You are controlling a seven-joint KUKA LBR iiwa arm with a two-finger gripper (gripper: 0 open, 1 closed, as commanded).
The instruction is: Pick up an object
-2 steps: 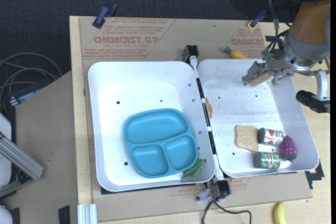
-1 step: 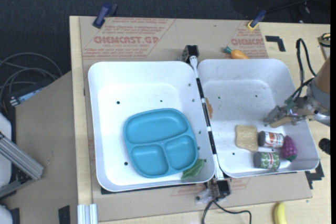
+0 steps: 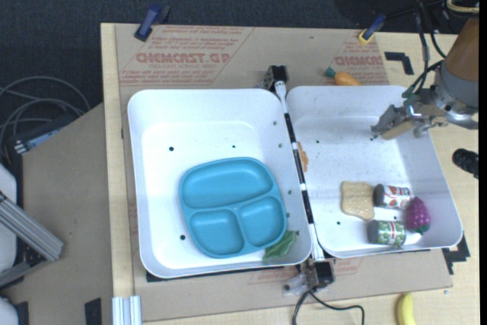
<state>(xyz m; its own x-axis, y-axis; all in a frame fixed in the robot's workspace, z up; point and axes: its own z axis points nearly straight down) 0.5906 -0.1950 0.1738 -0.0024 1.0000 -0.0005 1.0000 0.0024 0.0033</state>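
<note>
My gripper [image 3: 384, 128] hangs over the upper right part of the right bin [image 3: 335, 118], reaching in from the right edge. Nothing shows in it. Toward that bin's near right corner lies a cluster: a tan bread slice [image 3: 355, 199], a small can with a red label [image 3: 393, 196], a purple bunch of grapes [image 3: 418, 215] and a green-labelled can [image 3: 387, 233]. The gripper stands well above this cluster in the view, apart from all of it. A blue divided plate [image 3: 230, 206] lies in the left bin [image 3: 152, 133], with a green leafy piece [image 3: 280, 246] at its near right edge.
A small orange bit [image 3: 303, 157] sits by the divider between the bins. An orange carrot-like toy [image 3: 345, 78] lies on the bench behind the right bin, and a yellow piece [image 3: 405, 310] at the bench's front edge. Cables run down at the right.
</note>
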